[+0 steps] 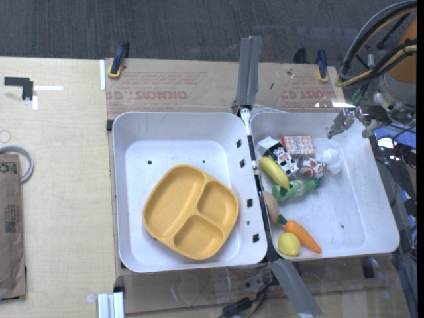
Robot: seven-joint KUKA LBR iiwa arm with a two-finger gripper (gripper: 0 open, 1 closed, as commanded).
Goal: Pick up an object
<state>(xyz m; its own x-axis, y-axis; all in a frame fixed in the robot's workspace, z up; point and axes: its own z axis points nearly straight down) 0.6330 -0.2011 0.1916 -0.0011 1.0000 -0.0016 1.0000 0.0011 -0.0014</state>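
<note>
My gripper (349, 131) hangs over the far right corner of the right bin (371, 204), open, with nothing between its fingers. Left of it and lower lies a cluster of small objects. In it are a red and white box (297, 144), a black and white carton (281, 156), a banana (273, 172), a clear plastic cup (330, 158) and a green vegetable (296, 189). A carrot (303, 236) and a lemon (289, 244) lie near the bin's front left corner. The gripper touches none of them.
A yellow divided plate (191, 211) sits in the left bin (132, 177). A grey divider (249, 78) rises between the bins at the back. Cardboard (179, 85) lines the bench behind them. A brown paper bag (10, 224) lies at the far left.
</note>
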